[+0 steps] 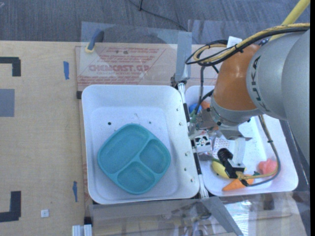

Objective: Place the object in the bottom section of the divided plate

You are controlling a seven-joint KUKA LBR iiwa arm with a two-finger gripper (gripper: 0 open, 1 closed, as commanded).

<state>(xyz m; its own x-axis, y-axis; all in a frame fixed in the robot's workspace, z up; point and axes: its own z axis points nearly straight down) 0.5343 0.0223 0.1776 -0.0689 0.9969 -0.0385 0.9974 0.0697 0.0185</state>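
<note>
A teal divided plate [120,151] lies in the left white bin [98,107], with one large section on its left and two smaller ones at its right and bottom; nothing lies in any of them. My gripper [205,132] hangs low over the left side of the right bin [288,178], mostly hidden under the orange wrist. A yellow banana-like toy [218,169], an orange carrot-like toy [235,184] and a pink toy [268,166] lie along the right bin's front. I see nothing held.
A small orange piece [205,104] lies at the right bin's back left, beside the wall between the bins. The grey arm covers much of the right bin. A clear sheet with red print [123,65] lies behind the left bin.
</note>
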